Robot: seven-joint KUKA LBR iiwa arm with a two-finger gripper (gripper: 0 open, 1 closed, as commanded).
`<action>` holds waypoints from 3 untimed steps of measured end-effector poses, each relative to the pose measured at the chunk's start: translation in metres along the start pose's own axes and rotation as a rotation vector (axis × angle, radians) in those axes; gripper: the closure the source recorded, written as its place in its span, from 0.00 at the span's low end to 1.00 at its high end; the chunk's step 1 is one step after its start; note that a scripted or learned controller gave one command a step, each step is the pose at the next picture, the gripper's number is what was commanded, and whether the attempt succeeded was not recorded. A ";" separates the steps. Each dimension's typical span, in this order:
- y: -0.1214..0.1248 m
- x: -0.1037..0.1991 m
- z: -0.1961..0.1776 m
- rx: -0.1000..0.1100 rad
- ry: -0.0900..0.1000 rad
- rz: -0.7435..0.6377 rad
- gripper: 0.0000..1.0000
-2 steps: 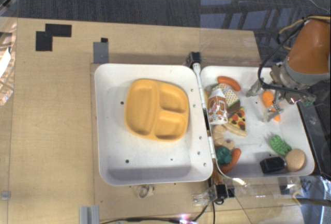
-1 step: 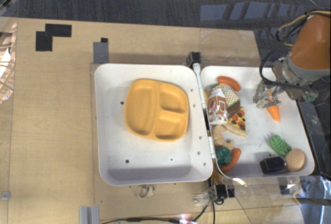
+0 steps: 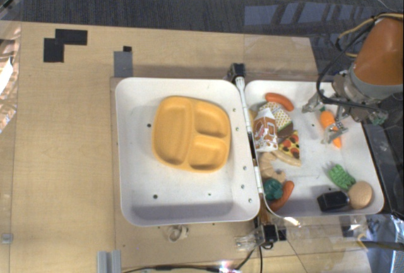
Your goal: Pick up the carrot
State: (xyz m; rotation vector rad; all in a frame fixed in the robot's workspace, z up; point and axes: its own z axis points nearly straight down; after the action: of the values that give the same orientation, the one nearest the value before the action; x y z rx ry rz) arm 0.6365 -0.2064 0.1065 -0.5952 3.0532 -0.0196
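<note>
The carrot point(image 3: 326, 119) is a small orange piece with its tip point(image 3: 337, 142) pointing toward the front, lying in the upper right part of the right bin point(image 3: 369, 158). My gripper point(image 3: 331, 123) hangs directly over it, and a thin grey part of it crosses the carrot's middle. The orange band of the arm point(image 3: 380, 54) rises just behind, at the right edge. I cannot tell whether the carrot is gripped or merely lies under the gripper.
The right bin also holds a red sausage point(image 3: 278, 100), a printed carton point(image 3: 266, 128), a pizza slice point(image 3: 291, 147), a green toy point(image 3: 341, 176), a tan ball point(image 3: 360, 195) and a black block point(image 3: 332, 201). A yellow divided plate point(image 3: 191, 133) sits in the left bin point(image 3: 136, 158).
</note>
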 end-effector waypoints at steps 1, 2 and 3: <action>0.003 0.010 0.013 -0.005 0.010 -0.160 0.00; 0.001 0.005 -0.002 0.004 -0.003 -0.159 1.00; 0.002 0.006 -0.001 0.002 -0.001 -0.159 0.00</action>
State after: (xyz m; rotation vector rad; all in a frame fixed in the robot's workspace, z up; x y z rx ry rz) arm 0.6305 -0.2070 0.1077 -0.8355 2.9959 -0.0255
